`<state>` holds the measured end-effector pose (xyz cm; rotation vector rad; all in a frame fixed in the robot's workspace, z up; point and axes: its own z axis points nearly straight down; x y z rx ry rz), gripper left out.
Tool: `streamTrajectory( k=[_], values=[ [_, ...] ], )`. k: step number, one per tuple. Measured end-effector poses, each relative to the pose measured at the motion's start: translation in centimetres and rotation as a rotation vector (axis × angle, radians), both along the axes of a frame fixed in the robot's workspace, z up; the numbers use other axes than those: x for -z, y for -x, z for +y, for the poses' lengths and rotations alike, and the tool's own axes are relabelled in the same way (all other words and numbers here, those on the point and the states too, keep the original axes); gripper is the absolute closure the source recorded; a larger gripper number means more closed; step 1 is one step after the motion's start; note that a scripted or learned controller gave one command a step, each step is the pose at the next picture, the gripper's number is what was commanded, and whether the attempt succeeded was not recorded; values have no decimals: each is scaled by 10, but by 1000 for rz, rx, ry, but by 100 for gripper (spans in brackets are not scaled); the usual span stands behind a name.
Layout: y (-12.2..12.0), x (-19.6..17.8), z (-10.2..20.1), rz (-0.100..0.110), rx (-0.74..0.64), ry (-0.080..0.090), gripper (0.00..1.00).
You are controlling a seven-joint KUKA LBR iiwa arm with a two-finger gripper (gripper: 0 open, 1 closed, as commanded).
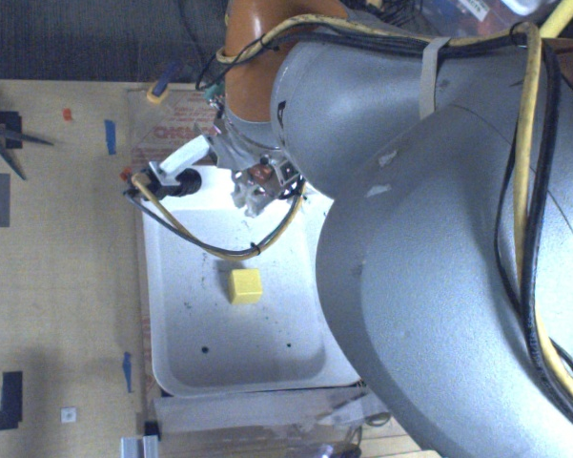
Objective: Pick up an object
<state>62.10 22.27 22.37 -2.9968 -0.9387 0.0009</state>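
The end effector (pixel 253 194) is seen over the far part of the white bin (pixel 172 351), below the orange band (pixel 257 60) of the arm. Whether it is apart or together cannot be told, and nothing is seen clamped in it. A yellow cube (pixel 246 286) is found on the bin floor, nearer the camera and apart from the end effector, with a dark cable (pixel 210 246) looping between them. The bin is carried by the tabletop (pixel 57 284). The pick is judged not yet done: approach, closing and lifting are all left.
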Motion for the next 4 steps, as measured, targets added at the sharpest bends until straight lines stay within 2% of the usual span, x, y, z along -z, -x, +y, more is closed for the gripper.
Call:
streamTrajectory(
  k=[1, 2, 3, 4],
  values=[
    [-1, 52, -62, -1, 398, 0, 100],
    [123, 133, -93, -6, 159, -4, 100],
    [31, 134, -113, -10, 408, -5, 100],
    [64, 26, -62, -2, 398, 1, 100]
  ],
)
